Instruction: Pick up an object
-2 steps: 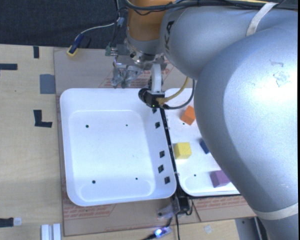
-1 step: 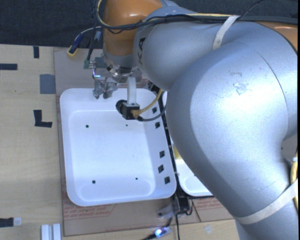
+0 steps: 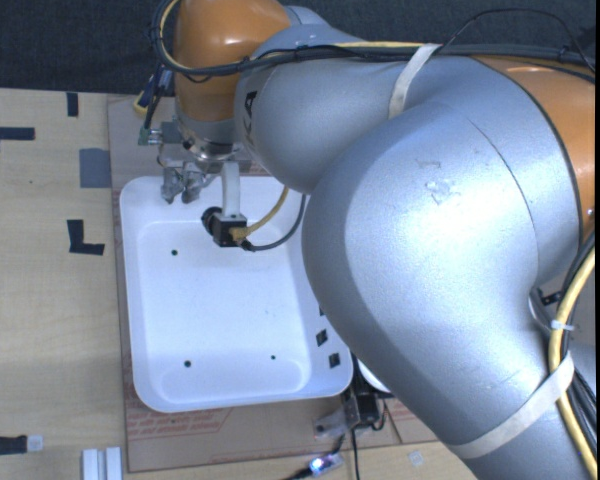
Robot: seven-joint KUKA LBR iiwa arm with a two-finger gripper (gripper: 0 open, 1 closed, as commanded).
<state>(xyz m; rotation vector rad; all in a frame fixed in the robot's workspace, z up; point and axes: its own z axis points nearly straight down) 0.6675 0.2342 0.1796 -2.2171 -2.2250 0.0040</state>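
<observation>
Bench: tan board surface [image 3: 40, 298] with dark tape marks at the left; a dark textured strip runs along the far edge.
Near edge: small clear blocks [image 3: 100, 461] sit at the bottom left, and black cabling [image 3: 352, 423] lies below the bin's near right corner.
Arm: large grey link [image 3: 430, 268] fills the right side, reaching in over the bins; a pale strap wraps it.
Bin: shallow white bin [image 3: 150, 368] lies left of centre, its floor showing four small dark dots.
Object: no loose item can be made out on the visible bin floor.
Wrist: orange band [image 3: 215, 43] sits above the bin's far edge.
Gripper: gripper [image 3: 183, 190] hangs at the bin's far left corner, just over the rim; whether the jaws are apart or closed cannot be told, and nothing is seen between them.
Attachment: small black unit [image 3: 223, 226] with a yellowish cable hangs beside the gripper, over the bin floor.
</observation>
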